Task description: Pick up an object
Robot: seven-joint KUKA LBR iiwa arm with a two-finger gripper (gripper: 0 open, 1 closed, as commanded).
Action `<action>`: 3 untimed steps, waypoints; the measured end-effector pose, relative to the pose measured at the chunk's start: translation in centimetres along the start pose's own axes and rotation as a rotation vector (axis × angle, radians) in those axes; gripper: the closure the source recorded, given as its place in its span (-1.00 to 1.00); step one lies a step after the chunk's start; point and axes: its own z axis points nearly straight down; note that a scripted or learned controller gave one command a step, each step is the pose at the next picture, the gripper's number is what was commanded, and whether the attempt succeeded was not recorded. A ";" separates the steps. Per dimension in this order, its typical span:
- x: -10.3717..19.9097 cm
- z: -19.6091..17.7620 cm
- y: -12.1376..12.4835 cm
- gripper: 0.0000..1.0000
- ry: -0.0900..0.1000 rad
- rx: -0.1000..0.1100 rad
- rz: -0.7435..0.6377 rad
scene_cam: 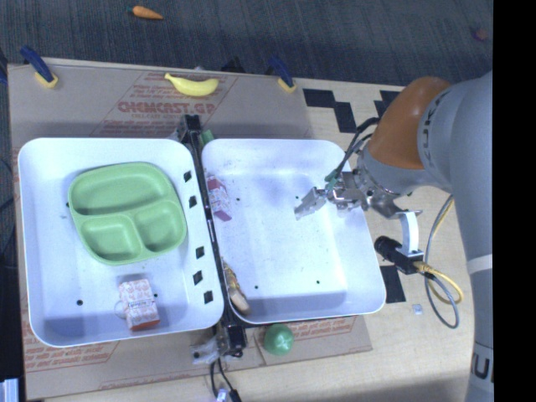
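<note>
Two white bins sit side by side on a cardboard-covered worktop [276, 99]. The arm [435, 141] reaches in from the right, with its orange band above the wrist, and the tool [308, 205] hangs over the right-hand part of the right bin [285, 300]. The tool is small and blurred here; how far it is open cannot be told, and nothing is visible between its tips.

Right bin: a small red-and-white packet [219, 198] lies against the left wall, well apart from the tool. A tan object [235, 296] rests at the lower left corner, at the divider.

Left bin [42, 249]: a green divided tray [127, 210] lies in the upper middle. A small red-and-white carton [137, 301] lies just below it, near the front wall.

Outside the bins: a yellow banana [193, 83] on the cardboard above the bins, a green ball [278, 339] below the right bin, blue clamps [38, 65] at the upper edge of the cardboard, and a small orange piece [147, 12] on the dark floor beyond.
</note>
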 end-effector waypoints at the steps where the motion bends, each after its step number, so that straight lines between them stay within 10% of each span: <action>1: 0.0 -4.7 6.8 -1.00 -0.001 -0.003 0.000; 2: 0.1 5.2 9.0 -1.00 0.000 0.002 -0.002; 3: 0.1 -0.2 -0.6 -1.00 -0.001 0.001 0.000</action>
